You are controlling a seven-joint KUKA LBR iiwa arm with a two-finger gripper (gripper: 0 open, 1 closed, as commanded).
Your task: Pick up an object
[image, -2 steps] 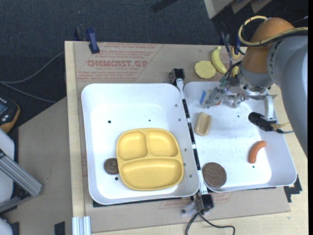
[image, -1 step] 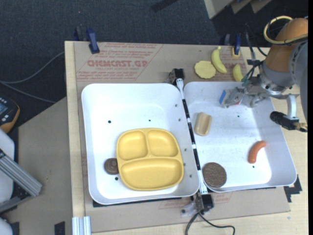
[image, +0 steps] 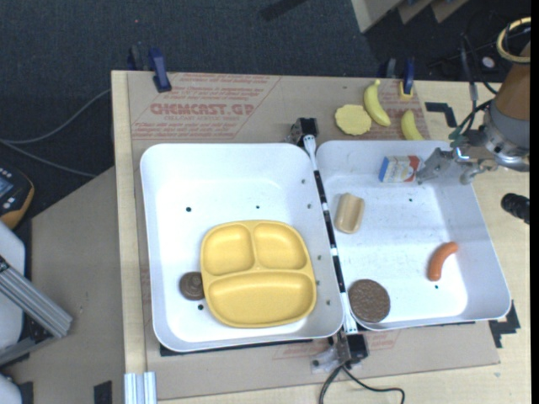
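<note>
Bright, even overhead light; both of my white bins [image: 396,225] near blown out, little surface texture; the yellow tray [image: 255,272] drops only a thin soft shadow along its lower edge; floor beyond the bench dark, noisy; overall soft focus, print on the board above the bins slightly fuzzy; no hard glare spots.

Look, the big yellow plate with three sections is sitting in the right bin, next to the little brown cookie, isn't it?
Not quite. The camera view shows the yellow plate in the left bin, not the right one. The rest holds: it has three sections, and a small brown cookie sits right beside it.
</note>
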